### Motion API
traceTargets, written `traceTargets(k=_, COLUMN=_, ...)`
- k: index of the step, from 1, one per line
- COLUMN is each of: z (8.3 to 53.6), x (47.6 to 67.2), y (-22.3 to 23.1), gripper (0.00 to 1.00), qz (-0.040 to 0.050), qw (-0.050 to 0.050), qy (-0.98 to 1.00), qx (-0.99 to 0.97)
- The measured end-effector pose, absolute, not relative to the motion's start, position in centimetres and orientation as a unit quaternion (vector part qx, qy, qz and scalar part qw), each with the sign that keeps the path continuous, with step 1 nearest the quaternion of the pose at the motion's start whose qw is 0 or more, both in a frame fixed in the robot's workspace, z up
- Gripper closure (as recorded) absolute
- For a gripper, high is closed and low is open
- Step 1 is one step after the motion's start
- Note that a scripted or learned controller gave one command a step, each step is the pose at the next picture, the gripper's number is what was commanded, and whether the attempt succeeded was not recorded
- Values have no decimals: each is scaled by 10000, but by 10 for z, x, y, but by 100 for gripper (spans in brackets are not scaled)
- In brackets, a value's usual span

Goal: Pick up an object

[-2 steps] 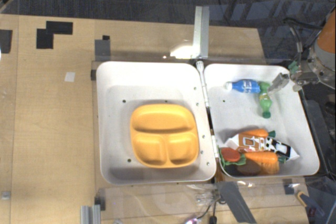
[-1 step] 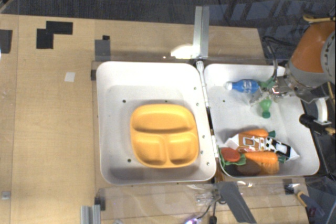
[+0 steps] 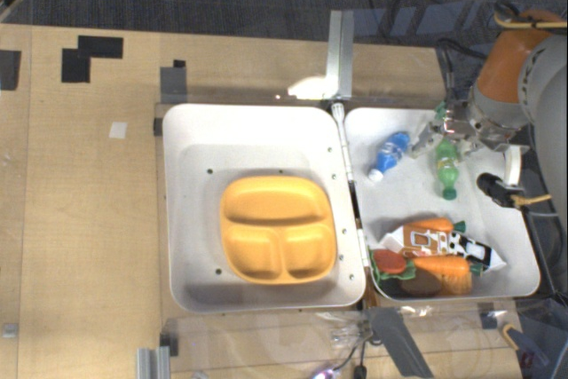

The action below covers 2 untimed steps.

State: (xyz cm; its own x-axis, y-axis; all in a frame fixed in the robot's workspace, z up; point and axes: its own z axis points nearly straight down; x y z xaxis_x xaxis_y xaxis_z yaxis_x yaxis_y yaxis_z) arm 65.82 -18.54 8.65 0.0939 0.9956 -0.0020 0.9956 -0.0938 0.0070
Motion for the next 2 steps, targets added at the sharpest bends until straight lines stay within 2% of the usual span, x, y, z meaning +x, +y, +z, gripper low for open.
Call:
traceTargets(k=1, z=97, x=662, y=-183, gripper=100, qz=35, qw=52, qy=6764, qx=7365)
traceTargets(k=2, z=199, x=671, y=-141, gripper=100, qz=12, qw=20, qy=6712, qx=7412)
